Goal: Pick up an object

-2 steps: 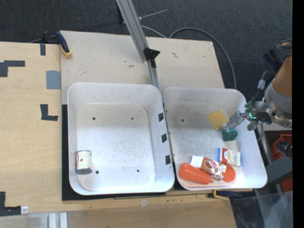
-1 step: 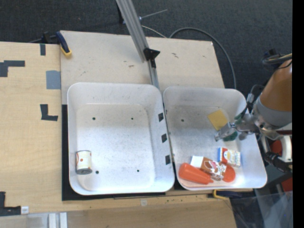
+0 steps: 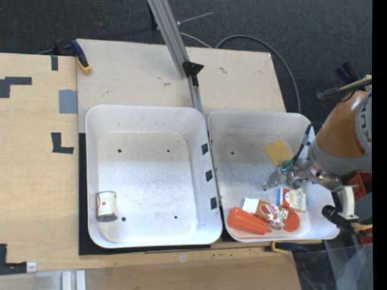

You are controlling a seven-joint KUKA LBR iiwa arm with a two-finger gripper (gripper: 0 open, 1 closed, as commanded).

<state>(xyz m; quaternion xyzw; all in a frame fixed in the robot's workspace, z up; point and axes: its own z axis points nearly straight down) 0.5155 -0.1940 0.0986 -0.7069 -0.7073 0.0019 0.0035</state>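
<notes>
At the near edge of the right bin (image 3: 254, 125) lies a cluster of things. An orange carrot-shaped toy (image 3: 247, 221) lies lengthwise along the near wall, and touching its right end is a brown and red packet (image 3: 273, 213) with white marks. Just right of and a little farther than the packet stands a small carton (image 3: 292, 199) in white, blue and red, leaning against the packet's far corner.

The end effector (image 3: 284, 175) hangs just above the far side of the carton, its metal parts pointing left and down into the bin. Nothing shows between its fingers, and how far apart they stand cannot be told from this angle. Behind it the grey wrist and orange band of the arm (image 3: 341, 132) rise at the bin's right wall.

Farther in, just beyond the end effector, a flat yellow block (image 3: 279, 151) lies on the bin floor, tilted, apart from the near cluster.

In the left bin (image 3: 145, 116) a small can (image 3: 106, 206) with a white and orange label stands near the near left corner, well apart from everything else.

Beyond both bins the pale worktop (image 3: 139, 71) carries a silver pole (image 3: 170, 29) that slants up from the join between the bins toward the far edge. A blue and yellow clamp (image 3: 81, 55) grips the worktop's far left corner. A thin cable (image 3: 254, 41) curves over the dark floor beyond the far right side.
</notes>
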